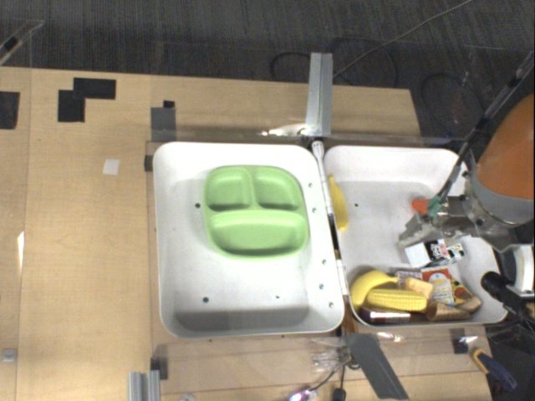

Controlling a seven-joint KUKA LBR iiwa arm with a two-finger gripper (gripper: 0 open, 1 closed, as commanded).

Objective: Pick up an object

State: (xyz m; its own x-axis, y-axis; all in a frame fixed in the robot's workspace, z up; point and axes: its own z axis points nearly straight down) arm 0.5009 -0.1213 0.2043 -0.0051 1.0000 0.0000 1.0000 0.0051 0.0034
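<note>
Your gripper [420,224] hovers in the right bin [376,174], jaws' state unclear, above 1 small, light, stiff carton [440,250] near the front clutter; pinch its flat sides.

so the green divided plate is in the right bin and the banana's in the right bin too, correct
Not quite: the camera view shows the green divided plate in the left bin. The banana is indeed in the right bin.
</note>
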